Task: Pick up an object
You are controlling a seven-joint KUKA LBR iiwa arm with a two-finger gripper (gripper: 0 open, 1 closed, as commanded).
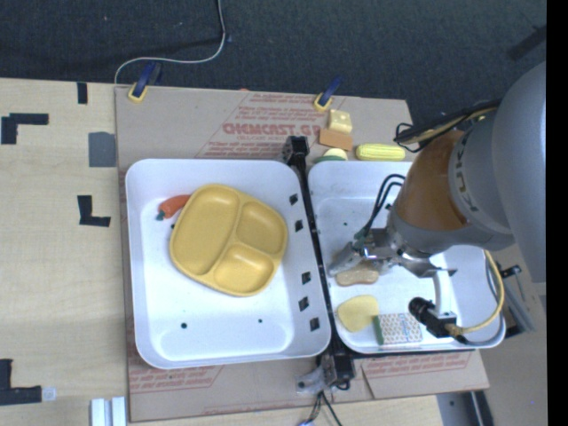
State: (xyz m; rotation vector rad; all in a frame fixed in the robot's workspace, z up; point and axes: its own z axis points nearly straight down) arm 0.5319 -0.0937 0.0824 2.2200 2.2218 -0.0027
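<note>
yellow tray (229, 238) (left bin (151, 327)); carrot (174, 205) beside

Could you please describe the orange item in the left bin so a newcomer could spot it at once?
Start at the left bin, which holds a big yellow divided plate. At the plate's upper left edge, an orange carrot pokes out, partly tucked beneath it. It is that bin's only orange thing.

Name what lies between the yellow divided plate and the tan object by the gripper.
In the camera view: the bins' adjoining white rims with black clips, separating plate from tan object.
</note>
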